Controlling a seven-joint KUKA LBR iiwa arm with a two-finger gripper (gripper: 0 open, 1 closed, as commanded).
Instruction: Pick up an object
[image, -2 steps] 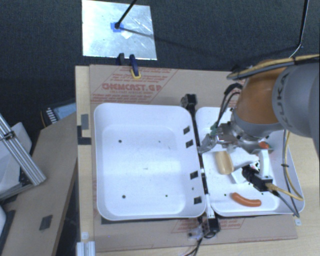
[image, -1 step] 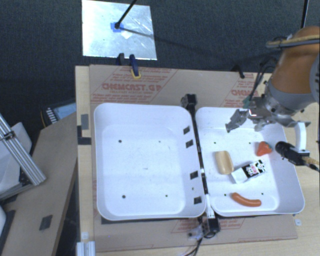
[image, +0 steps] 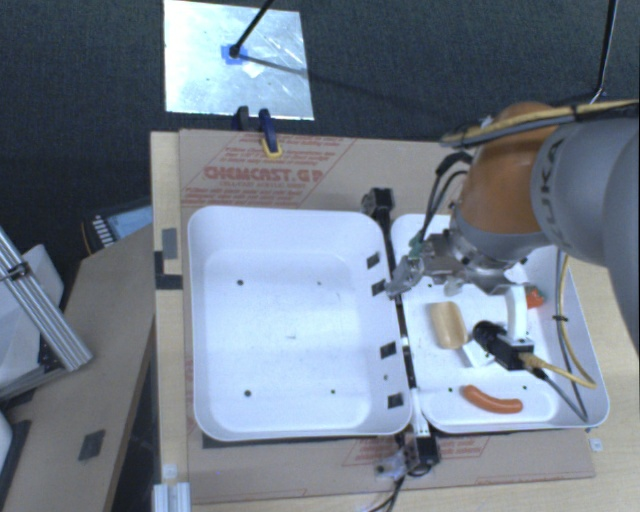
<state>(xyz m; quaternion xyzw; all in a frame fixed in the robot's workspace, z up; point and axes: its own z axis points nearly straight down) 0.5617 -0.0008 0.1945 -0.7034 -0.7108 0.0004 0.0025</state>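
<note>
In the right bin (image: 575, 395) lie a tan rectangular block (image: 448, 325) near the middle and an orange-red sausage-shaped piece (image: 492, 401) close to the front wall. A small orange object (image: 536, 297) peeks out beside the wrist at the right. My gripper (image: 407, 272) hangs low over the right bin's left side, next to the divider between the bins, up and to the left of the tan block. Nothing shows held in it. The arm's grey and orange body hides the bin's back part.
The left white bin (image: 215, 250) sits beside the right one on a cardboard sheet (image: 270, 165). Black clips (image: 378, 200) line the seam between the bins. A shiny metal plate (image: 238, 60) lies beyond the bench at the back.
</note>
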